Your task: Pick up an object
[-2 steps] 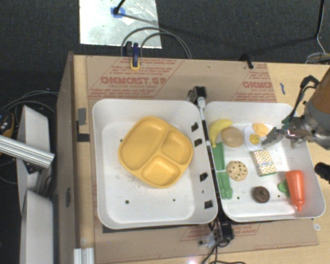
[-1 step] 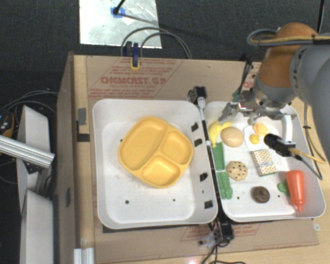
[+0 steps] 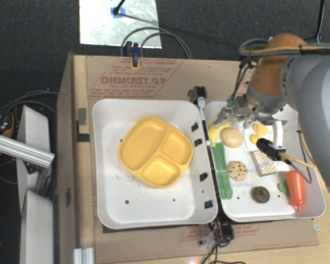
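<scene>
Smooth white bins (image 3: 115, 202), glossy yellow sectioned plate (image 3: 155, 150), speckled round cookie (image 3: 237, 170); jaws' (image 3: 247, 116) state unclear.

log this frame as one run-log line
arm: over right white bin, far end | gripper: above beige egg-shaped toy, nothing seen held | left white bin: yellow three-section plastic plate | pick: not done

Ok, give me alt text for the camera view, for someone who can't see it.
A grey robot arm's claw hovers over the right bin, which holds toy food: an egg, cookie, carrot and green bean. The left bin holds a yellow divided plate.
</scene>
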`<action>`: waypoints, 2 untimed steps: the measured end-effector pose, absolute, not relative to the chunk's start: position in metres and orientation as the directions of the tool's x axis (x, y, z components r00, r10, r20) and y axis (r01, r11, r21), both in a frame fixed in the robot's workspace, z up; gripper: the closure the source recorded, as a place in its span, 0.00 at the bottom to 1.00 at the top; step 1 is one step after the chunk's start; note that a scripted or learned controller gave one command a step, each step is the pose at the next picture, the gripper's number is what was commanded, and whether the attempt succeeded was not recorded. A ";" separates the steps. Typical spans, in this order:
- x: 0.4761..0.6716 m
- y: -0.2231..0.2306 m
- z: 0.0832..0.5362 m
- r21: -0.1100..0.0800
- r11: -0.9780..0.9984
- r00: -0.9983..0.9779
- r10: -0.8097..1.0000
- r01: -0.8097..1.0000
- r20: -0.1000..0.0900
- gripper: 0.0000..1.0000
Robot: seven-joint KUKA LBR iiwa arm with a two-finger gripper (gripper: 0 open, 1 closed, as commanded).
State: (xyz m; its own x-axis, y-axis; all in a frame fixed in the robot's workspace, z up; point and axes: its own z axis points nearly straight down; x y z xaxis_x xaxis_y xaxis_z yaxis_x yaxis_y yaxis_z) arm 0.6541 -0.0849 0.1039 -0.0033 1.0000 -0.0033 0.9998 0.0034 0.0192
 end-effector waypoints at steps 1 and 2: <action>0.633 -0.094 0.092 0.018 0.002 -0.002 1.000 1.000 -0.003 0.00; 0.662 -0.094 0.088 -0.051 0.010 -0.010 1.000 0.999 -0.002 0.00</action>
